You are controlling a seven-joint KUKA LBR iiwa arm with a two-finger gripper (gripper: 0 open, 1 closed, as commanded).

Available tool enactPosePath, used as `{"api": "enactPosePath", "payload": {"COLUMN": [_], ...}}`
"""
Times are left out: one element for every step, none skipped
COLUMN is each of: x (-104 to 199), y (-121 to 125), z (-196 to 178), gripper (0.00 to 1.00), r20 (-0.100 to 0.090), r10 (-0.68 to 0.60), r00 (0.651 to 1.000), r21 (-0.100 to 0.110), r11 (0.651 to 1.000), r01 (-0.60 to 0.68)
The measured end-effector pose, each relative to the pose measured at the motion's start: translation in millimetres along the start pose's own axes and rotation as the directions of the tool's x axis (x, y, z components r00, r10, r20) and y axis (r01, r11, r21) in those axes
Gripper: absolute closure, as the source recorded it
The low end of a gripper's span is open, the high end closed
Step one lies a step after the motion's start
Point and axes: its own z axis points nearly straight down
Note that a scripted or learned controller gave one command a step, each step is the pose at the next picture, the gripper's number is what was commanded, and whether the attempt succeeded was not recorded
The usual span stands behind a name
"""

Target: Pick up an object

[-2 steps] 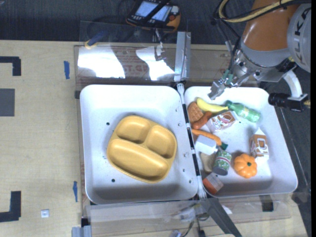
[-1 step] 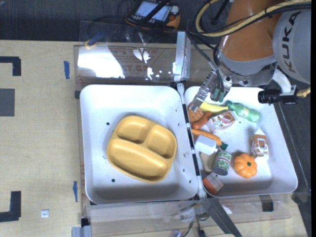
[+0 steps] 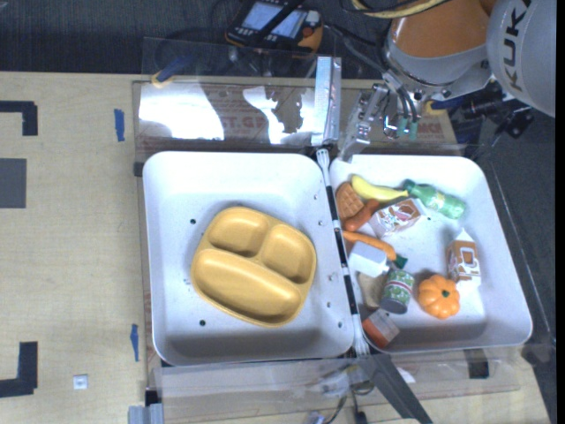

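Observation:
My gripper (image 3: 381, 120) hangs over the back rim of the right bin (image 3: 505, 283), its fingers apart and nothing between them. Below it in that bin lie a yellow banana (image 3: 378, 189), a green bottle (image 3: 436, 200), a brown waffle (image 3: 350, 201) and a white and red packet (image 3: 398, 217). Nearer the front are an orange carrot (image 3: 365, 240), a small green can (image 3: 397, 291), an orange pumpkin (image 3: 439, 297), a small carton (image 3: 463, 261) and a red piece (image 3: 381, 329). All of them rest on the bin floor, apart from the gripper.
The left bin (image 3: 173, 203) holds a yellow divided plate (image 3: 252, 264). A clear panel (image 3: 229, 104) stands behind the bins, with a metal post (image 3: 327, 100) beside the gripper. A handheld device (image 3: 269, 20) and cables lie at the back.

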Motion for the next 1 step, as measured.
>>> {"api": "enactPosePath", "payload": {"x": [-0.2], "y": [5.4], "z": [-5.3], "gripper": [1.0], "r20": [0.001], "r10": [-0.37], "r00": [0.929], "r21": [-0.001], "r11": [0.929], "r01": [0.37]}}
